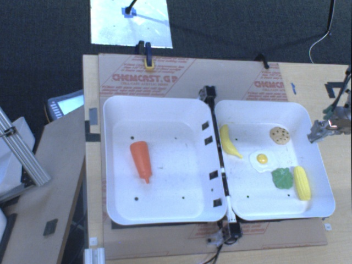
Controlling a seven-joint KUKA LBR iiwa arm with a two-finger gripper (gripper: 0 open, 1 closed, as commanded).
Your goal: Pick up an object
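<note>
Beneath the two white bins I see a pale wooden surface (pixel 91 92) with a sheet of cardboard (pixel 165 76) printed in red letters, and dark carpet (pixel 44 37) beyond it, where a shiny square plate (pixel 131 15) lies. On my left bin (pixel 159 106) rests an orange carrot (pixel 141 160), its long axis running nearly up-down, narrow end toward the near edge. My right bin (pixel 258 109) holds a banana (pixel 229 142), a cookie (pixel 279 135), a fried egg (pixel 262 160), a green leafy piece (pixel 282 178) and a corn cob (pixel 302 182), upright in view. My pincer (pixel 319 132) hangs at that bin's right rim; I cannot tell how it is set.
</note>
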